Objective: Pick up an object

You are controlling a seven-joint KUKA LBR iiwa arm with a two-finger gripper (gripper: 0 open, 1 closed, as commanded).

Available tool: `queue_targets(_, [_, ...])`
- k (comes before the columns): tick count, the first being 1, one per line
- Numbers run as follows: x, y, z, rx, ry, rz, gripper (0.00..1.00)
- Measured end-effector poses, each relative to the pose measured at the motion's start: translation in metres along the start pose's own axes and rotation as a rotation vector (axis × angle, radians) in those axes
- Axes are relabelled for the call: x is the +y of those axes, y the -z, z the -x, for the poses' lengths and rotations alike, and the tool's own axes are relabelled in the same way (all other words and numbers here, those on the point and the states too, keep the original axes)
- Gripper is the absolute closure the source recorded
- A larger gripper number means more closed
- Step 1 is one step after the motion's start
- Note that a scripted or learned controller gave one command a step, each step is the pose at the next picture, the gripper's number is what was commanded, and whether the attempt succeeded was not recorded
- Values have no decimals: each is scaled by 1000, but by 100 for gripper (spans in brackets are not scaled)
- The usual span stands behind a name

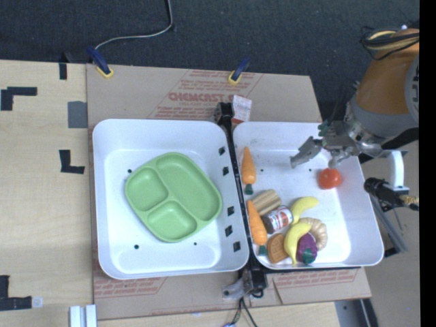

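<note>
Camera view, from above the tabletop (41, 182): your tool (319, 153) hangs over the right white bin (361, 240), fingers spread wide and holding nothing, one finger (302, 155) angled left, the other just above a red tomato (330, 178). You see the tomato lying apart from the other toy food. One carrot (248, 166) lies along the bin's left wall, a second carrot (257, 225) below it. A small can (278, 219), a banana (297, 231), a bread roll (264, 200) and a purple piece (306, 246) crowd the lower left of that bin. Left white bin (109, 240) carries a green divided tray (173, 196).
</note>
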State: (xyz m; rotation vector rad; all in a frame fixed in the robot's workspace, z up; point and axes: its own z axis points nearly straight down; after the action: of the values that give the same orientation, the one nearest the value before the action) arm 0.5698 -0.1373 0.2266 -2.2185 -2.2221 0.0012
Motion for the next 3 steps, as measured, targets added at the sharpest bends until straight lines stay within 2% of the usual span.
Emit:
queue_targets(1, [-55,-141,25,0,-1,2,0])
queue_targets(2, [-7,-130,82,-2,-1,1,0])
queue_targets(3, [43,-139,85,0,1,5,0])
